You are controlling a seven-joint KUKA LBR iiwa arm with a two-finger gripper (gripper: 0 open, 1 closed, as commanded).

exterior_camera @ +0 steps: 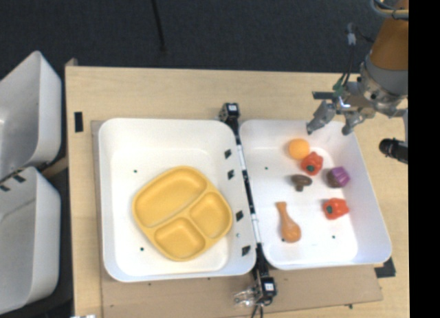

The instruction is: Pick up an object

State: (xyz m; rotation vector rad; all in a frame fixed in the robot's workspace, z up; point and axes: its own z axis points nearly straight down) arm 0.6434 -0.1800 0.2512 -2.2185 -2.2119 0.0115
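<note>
1. Hovering at the upper right of the frame, the gripper (337, 123) is hanging over the top edge of the right bin (371, 237), its two fingers spread apart with nothing between them.
2. Lying just below and left of the fingertips is the orange ball (298, 148), the nearest candidate to pick; it is touching or nearly touching the red pepper (312, 163) at its lower right.
3. Sitting further down the same bin are a purple piece (337, 176), a small brown mushroom (301, 182), a second red piece (335, 208) and a drumstick (288, 223), each standing a little apart from the others.
4. Occupying the left bin (113, 193), well apart from the arm, is a yellow tray (181, 211) with three compartments.
5. Judging from this, the pick is not yet begun: the gripper is above the objects and offset toward the bin's upper rim.
6. Risking a miss: the ball is round and smooth, so fingers closing off-centre are likely to squeeze it sideways and send it rolling.
7. Risking a nudge: with the pepper crowding the ball, a finger coming down between them could land on the pepper and push both away.
8. Risking a collision: descending from this spot without moving inward could put a finger on the bin's rim.
</note>
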